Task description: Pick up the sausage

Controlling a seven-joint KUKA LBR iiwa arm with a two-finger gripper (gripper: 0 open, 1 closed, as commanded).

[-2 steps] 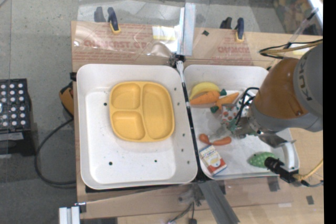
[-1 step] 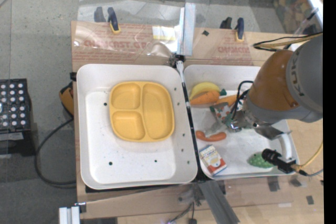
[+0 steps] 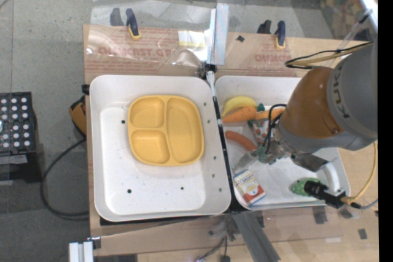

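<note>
The sausage (image 3: 241, 140), a reddish-brown link, lies slantwise in the left half of the right bin (image 3: 277, 193), just below an orange carrot (image 3: 241, 115). My gripper (image 3: 265, 154) hangs low over the bin, right beside the sausage's right end. The bulky grey and orange wrist above hides the gripper's far side. I see nothing lifted off the bin floor.
A yellow banana-like piece (image 3: 238, 104) lies behind the carrot. A small carton (image 3: 249, 186) rests at the bin's front left and a green item (image 3: 304, 187) at the front right. The left bin (image 3: 107, 150) holds a yellow divided plate (image 3: 166, 130).
</note>
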